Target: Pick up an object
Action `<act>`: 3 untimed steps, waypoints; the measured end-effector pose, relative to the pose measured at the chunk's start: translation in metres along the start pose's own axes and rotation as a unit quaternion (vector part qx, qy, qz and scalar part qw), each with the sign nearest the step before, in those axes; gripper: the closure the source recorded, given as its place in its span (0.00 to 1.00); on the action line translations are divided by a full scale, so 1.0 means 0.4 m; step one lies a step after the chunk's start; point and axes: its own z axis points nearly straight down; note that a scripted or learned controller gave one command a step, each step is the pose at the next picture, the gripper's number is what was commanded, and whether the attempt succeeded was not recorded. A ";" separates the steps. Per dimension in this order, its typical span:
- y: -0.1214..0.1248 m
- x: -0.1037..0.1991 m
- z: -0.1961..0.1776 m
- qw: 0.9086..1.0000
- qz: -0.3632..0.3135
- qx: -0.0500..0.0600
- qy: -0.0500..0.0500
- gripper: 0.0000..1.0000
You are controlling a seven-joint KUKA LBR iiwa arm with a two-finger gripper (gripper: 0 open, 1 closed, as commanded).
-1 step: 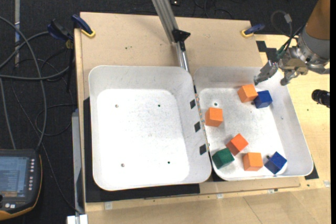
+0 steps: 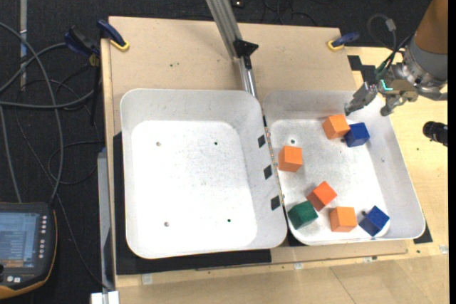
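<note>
- Nearest the camera, along the front wall of the right bin (image 2: 399,174), a green cube (image 2: 303,214), an orange cube (image 2: 343,218) and a blue cube (image 2: 373,220) lay in a loose row, with another orange cube (image 2: 323,194) just behind the green one.
- A lone orange cube (image 2: 290,158) sat farther back near the bin's left wall, well apart from the rest.
- At the far side an orange cube (image 2: 335,127) and a blue cube (image 2: 357,134) touched each other; these were the likeliest targets, lying just below the pincer (image 2: 375,102).
- The pincer hung over the right bin's far right corner, its two fingers spread and nothing between them.
- To do the step well, I judged it should descend straight over one cube with the fingers straddling two free faces; the touching pair called for care, since a finger landing on the seam could shove both away.
- The lone cube by the left wall looked an easier grasp, with open space all round.
- The left bin (image 2: 192,171) held no cubes, its floor showing a few dark specks.
- Both bins rested side by side on the desk (image 2: 299,53).
</note>
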 end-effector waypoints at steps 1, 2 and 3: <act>0.010 0.015 0.113 1.000 0.000 0.002 0.001 0.00; 0.020 0.035 0.252 1.000 0.000 -0.001 -0.001 0.00; 0.032 0.031 0.261 1.000 0.001 -0.009 -0.003 0.00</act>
